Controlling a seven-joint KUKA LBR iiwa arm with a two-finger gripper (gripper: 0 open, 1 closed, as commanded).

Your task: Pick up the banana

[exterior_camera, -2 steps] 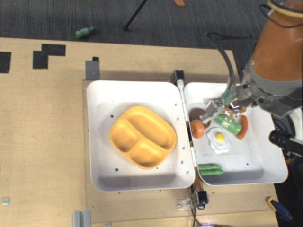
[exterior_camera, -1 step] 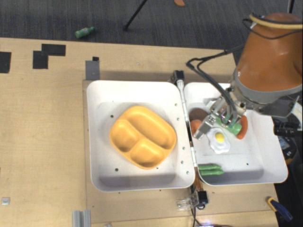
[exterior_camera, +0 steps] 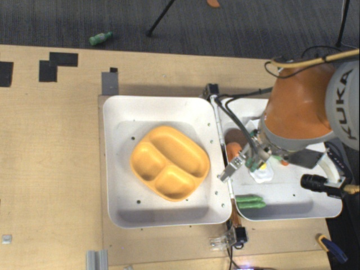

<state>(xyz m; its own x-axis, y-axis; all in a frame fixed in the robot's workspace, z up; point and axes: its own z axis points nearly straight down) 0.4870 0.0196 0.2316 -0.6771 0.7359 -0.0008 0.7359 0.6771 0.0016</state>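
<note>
Overhead, the arm (exterior_camera: 298,106) reaches in over the right bin (exterior_camera: 292,211), with the gripper (exterior_camera: 246,163) low near that bin's left wall. Whether the gripper is open or closed cannot be told; the wrist covers most of it, and nothing can be seen held in it. Where the banana lies cannot be told either. It is probably in the right bin, under the wrist. Near the gripper lie a brown-orange object (exterior_camera: 232,146), partly hidden, a pale clear object (exterior_camera: 262,174) and a small green object (exterior_camera: 249,201) near the front wall. The left bin (exterior_camera: 121,207) holds a yellow divided dish (exterior_camera: 170,162), which is not the target.

The step in hand appears to be the approach. To do it well, the gripper should be centred across the narrow width of the fruit and kept clear of the bin wall and neighbouring objects. It should close only once it straddles the fruit, then lift straight up.
</note>
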